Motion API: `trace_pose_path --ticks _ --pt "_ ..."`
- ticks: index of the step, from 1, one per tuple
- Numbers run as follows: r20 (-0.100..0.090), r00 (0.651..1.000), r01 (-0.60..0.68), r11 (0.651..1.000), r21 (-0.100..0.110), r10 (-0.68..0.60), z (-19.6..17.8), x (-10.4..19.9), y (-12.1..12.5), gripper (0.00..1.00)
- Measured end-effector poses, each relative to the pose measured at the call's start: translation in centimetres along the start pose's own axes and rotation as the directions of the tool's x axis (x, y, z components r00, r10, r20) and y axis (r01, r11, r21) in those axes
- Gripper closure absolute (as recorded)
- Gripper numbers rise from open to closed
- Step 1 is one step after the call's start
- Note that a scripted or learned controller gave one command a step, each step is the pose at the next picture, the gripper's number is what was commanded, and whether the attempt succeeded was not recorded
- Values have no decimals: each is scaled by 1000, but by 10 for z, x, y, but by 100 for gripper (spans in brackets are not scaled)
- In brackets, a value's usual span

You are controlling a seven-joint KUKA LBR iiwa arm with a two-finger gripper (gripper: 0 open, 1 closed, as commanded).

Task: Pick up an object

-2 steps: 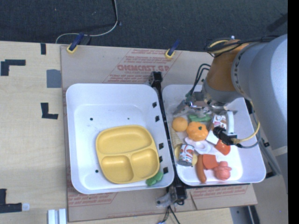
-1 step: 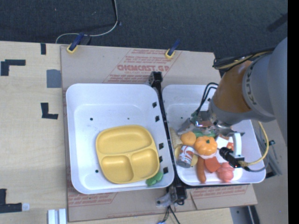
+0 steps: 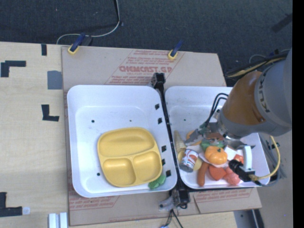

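Faintly, red "CHEMCAST GP" lettering (image 3: pixel 145 69) on cardboard (image 3: pixel 118 65), jaws' state impossible to tell

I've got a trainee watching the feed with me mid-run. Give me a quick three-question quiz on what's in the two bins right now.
1. True or false: the yellow divided plate lies in the left bin.
2. Multiple choice: the small green item sits (A) on top of the plate, (B) at the plate's lower right edge near the bin corner, (C) in the right bin.
3. Fill in: the pile of toy food, with the orange pumpkin-like piece and the small can, lies in the ____ bin, under the arm.

Key: 1 true; 2 B; 3 right.
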State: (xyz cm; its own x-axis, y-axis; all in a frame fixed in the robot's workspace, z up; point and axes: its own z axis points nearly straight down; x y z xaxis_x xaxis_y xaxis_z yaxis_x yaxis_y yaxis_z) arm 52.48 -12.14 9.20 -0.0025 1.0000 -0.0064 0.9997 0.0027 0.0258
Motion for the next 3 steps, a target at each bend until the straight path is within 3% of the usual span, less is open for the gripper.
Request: trace_pose_path --ticks 1,2,3 --pt "-6 1000 3 1000 11 -3 2 -54 30 0" --pt "3 1000 0 1000 3 0 0 -12 -20 0" --pt "9 1000 -4 1000 -2 4 -11 -16 -18 100"
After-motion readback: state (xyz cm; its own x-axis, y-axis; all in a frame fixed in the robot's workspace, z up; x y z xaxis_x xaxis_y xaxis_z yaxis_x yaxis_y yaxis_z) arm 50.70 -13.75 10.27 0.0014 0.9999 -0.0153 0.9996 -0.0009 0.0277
